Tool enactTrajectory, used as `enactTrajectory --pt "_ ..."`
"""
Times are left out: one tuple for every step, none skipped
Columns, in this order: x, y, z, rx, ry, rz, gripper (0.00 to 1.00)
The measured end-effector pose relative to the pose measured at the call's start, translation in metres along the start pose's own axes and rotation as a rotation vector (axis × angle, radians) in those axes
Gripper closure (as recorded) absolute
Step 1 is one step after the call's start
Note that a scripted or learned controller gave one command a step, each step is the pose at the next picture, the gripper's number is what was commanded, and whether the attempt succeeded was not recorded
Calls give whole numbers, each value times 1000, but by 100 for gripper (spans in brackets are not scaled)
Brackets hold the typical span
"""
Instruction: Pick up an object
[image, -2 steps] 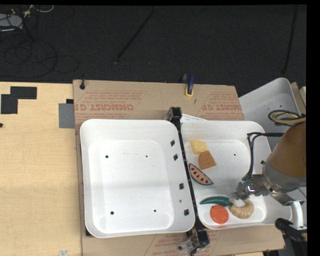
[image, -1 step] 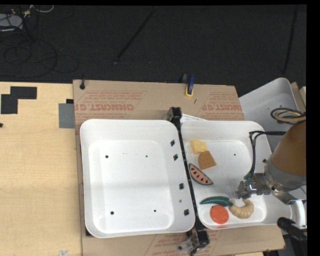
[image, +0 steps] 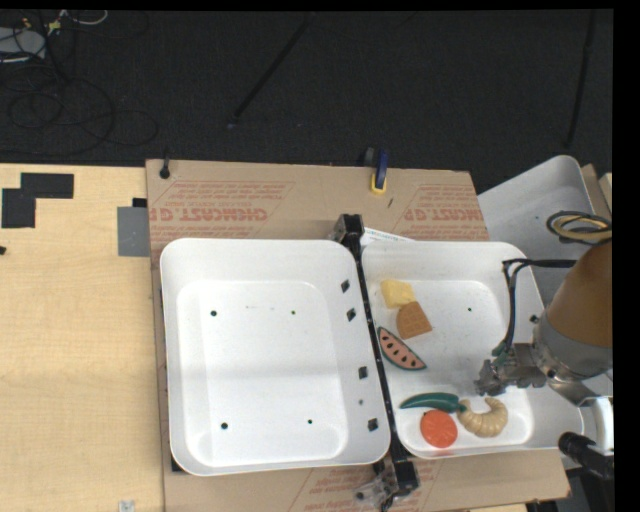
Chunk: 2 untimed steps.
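- Lower right of the frame: a red round piece (image: 438, 428), a beige curled piece (image: 486, 418) and a green pod-shaped piece (image: 432, 402) lie close together on the floor of the right bin (image: 462, 345), near its bottom rim. All three rest on the white plastic, none of them lifted.
- Just above the beige curled piece, the gripper (image: 503, 377) hangs low inside the right bin, at the end of the arm (image: 585, 310) reaching in from the right edge. Whether it is open or closed cannot be told at this angle, and nothing is visibly held in it.
- Centre of the frame: a watermelon slice (image: 400, 351) lies by the divide between the two bins, with a brown block (image: 413, 321) and a yellow block (image: 397, 293) just above it, all well apart from the gripper.
- Left of centre: the left bin (image: 260, 360) sits beside the right one on a cardboard sheet (image: 250, 205).
- Top of the frame: a blue and yellow clamp (image: 379, 172) pins the cardboard's far edge.
- Progress, as judged from this view: the approach looks made, with the beige curled piece the likeliest target; the grasp is unconfirmed, and the lift clear of the bin floor is not yet done.
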<state>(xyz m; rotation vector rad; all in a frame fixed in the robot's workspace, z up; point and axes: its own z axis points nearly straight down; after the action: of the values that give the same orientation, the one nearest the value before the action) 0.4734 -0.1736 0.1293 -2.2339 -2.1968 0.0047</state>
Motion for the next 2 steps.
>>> enactTrajectory --pt "-34 1 -225 -12 -7 -17 100" --pt "53 0 -216 -5 -2 -21 100"
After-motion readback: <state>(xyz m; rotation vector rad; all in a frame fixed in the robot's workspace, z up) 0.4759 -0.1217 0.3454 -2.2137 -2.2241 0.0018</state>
